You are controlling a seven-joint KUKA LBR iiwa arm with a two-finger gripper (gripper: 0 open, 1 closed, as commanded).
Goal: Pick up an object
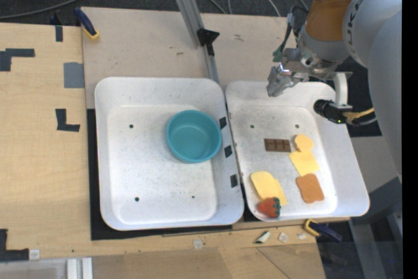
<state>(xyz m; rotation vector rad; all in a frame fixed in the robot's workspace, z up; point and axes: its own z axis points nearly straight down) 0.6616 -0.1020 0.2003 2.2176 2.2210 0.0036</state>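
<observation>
The grey KUKA arm with its orange band above the wrist point(333, 6) enters from the right of the camera view and bends downward at the upper right. Its two-finger metal gripper point(279, 85) points down and leftward, positioned low. Nothing is seen between its tips. Cables trail beside the wrist.

Two bins sit side by side on the desk point(39, 140). The left bin point(117, 206) holds a bowl point(193, 135) right of its centre. The right bin point(346, 193) holds a chocolate bar point(277, 145) near its middle; three flat pieces point(302, 142) point(304, 162) point(310, 188) lie in a column to its right, another flat piece point(266, 183) lies in front, and a strawberry point(268, 207) touches that piece's front edge. The hand point(279, 84) is over the right bin's rear rim
</observation>
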